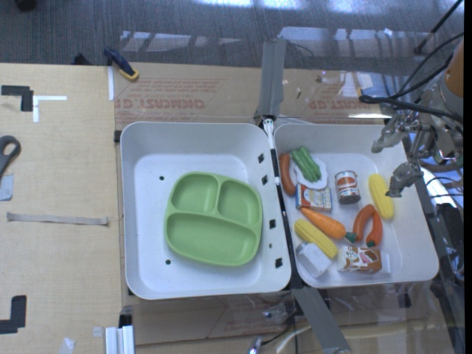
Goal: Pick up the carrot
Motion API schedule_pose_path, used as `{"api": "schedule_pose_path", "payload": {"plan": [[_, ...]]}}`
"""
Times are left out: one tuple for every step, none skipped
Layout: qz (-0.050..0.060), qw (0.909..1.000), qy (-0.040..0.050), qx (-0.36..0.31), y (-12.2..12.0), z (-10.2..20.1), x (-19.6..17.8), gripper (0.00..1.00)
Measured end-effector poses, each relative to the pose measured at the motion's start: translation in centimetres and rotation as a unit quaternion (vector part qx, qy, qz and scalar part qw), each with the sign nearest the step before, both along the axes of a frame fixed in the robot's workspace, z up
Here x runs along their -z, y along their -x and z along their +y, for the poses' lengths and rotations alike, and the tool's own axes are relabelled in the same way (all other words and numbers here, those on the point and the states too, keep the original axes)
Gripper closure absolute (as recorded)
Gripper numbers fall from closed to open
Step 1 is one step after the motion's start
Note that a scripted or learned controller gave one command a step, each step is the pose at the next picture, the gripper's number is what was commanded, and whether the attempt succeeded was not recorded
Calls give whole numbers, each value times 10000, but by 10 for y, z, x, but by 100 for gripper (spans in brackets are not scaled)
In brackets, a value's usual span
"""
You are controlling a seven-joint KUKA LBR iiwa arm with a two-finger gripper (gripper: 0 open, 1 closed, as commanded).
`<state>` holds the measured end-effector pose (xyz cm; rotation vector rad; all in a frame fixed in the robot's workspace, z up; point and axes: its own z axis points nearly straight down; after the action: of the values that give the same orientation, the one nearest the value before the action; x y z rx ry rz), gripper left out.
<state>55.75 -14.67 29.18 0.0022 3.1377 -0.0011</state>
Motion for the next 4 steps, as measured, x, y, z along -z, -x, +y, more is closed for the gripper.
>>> {"api": "schedule_pose_path", "payload": {"plan": [[11, 9990, -3, -444, -9, 39, 138, 0], [-42, 9996, 3, 277, 68, 49, 198, 0], [-68, 9996, 11, 258, 66, 49, 188, 100], [-99, 9997, 18, 242, 63, 50, 178, 100]]}}
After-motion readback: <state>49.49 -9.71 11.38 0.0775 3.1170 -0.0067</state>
